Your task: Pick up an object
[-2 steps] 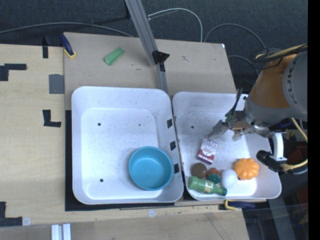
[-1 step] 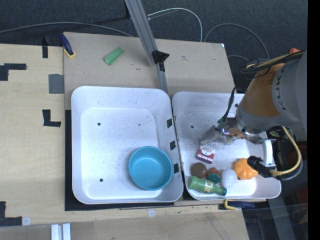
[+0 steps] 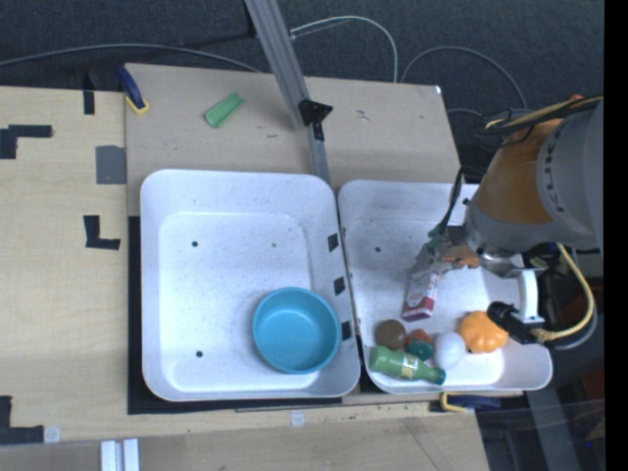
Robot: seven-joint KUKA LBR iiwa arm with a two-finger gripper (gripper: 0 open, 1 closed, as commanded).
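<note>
Crowding the near rim of the right bin (image 3: 365, 226), the green bottle (image 3: 404, 365), white ball (image 3: 449, 347) and orange toy (image 3: 483, 331) could snag our pick. Beyond them, our gripper (image 3: 432, 259) seems to pinch the silver sachet (image 3: 423, 292) by its top; such a thin hold may slip. Left of that bin, the blue bowl (image 3: 294, 330) sits safe.

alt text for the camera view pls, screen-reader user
The grey arm's tool is down in the right white bin, at a red-and-white packet; nearby lie a green bottle, an orange toy and other small items. The left white bin holds a blue round bowl.
</note>
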